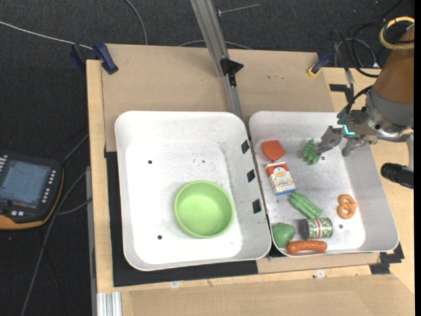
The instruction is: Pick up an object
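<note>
My gripper (337, 143) hangs over the upper right of the right bin (368, 176), its two fingers spread apart with nothing between them. A small green toy (311, 152) lies just left of the left fingertip (326, 140), close to it or touching it. Further left in this bin are an orange-red wedge (273, 149) and a small white carton (281, 178). Nearer the front lie a green vegetable (304, 205), a pretzel (346, 206), a can on its side (316, 228), a green lump (283, 233) and a red sausage (306, 246).
The left bin (164, 143) holds a green bowl (204, 209) near its front. A metal post (214, 31) slants down to the divide between the bins. Cables and a black fitting (398, 173) lie right of the right bin.
</note>
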Controlling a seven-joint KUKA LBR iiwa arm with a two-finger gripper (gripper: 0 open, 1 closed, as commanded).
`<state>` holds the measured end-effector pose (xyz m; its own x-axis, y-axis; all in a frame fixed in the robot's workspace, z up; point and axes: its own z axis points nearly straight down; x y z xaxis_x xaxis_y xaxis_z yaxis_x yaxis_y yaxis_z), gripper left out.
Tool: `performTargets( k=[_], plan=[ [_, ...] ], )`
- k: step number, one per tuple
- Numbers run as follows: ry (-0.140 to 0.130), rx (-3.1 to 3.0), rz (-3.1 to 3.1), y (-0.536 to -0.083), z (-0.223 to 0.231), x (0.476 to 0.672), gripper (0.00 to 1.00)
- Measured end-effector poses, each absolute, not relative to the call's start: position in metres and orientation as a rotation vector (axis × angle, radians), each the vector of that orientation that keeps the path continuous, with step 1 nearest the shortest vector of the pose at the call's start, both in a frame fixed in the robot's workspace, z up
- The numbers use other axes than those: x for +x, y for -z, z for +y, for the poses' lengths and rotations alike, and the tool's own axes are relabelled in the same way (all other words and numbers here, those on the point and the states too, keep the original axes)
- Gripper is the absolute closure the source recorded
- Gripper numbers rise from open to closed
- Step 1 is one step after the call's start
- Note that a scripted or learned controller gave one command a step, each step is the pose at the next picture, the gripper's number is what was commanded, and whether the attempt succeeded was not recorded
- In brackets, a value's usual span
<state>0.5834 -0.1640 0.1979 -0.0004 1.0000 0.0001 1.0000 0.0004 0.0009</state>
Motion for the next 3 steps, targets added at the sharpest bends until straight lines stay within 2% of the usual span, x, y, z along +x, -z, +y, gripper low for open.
performTargets(
  k=[1, 3],
  plan=[
    [-0.001, 2.221, 2.221, -0.198, -0.164, 0.583, 0.0],
    [0.003, 2.223, 2.224, -0.1, -0.17, 0.585, 0.0]
  ],
)
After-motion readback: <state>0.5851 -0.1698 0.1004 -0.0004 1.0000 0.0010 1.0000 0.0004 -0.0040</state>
